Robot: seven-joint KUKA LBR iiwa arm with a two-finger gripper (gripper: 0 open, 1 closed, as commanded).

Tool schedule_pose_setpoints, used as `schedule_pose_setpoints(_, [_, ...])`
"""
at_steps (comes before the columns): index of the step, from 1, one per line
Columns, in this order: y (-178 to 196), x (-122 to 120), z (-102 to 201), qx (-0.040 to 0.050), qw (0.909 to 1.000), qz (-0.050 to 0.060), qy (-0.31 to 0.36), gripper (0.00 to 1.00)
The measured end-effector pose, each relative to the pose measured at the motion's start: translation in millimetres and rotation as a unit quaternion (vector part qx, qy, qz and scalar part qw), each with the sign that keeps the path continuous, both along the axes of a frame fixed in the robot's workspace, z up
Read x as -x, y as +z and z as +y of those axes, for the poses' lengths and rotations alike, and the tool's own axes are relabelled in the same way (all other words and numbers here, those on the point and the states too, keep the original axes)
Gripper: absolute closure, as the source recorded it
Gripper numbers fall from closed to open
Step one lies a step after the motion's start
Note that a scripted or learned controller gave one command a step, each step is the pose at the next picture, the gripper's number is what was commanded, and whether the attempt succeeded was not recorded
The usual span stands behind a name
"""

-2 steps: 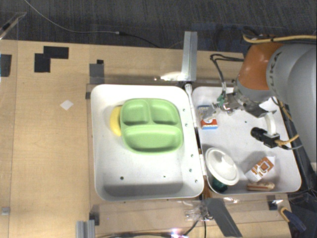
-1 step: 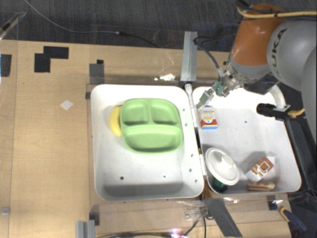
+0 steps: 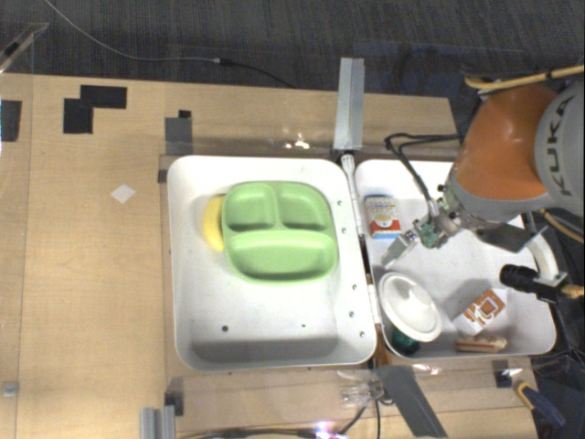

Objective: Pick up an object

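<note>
White cup (image 3: 410,305) below-left of end effector (image 3: 395,248) (right bin (image 3: 539,332)), apart

I work in a robotics lab: a plywood worktop (image 3: 82,263) left of my jaws, black marker patches (image 3: 91,106) (taped on), loose cables (image 3: 137,51).

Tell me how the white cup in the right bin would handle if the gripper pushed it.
The white cup lies tipped against the right bin's near wall, so its round body would probably roll or pivot rather than slide. It looks thin and hollow, so likely light and easily knocked. Its smooth, glossy rim may slip between fingers.
</note>
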State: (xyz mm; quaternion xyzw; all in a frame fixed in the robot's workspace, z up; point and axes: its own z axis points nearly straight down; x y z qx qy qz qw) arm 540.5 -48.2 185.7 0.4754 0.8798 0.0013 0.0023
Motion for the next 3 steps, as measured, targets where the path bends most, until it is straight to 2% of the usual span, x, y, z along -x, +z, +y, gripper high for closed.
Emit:
schedule_pose_setpoints(1, [-74.5, 36.0, -41.3, 0.0014, 0.9888, -0.001, 0.149, 0.0])
schedule_pose_setpoints(2, [-91.5, 35.8, -37.8, 0.0025, 0.9976, -0.01, 0.069, 0.0])
schedule_pose_setpoints(3, [-91.7, 35.8, -37.7, 0.0026, 0.9976, -0.01, 0.069, 0.0])
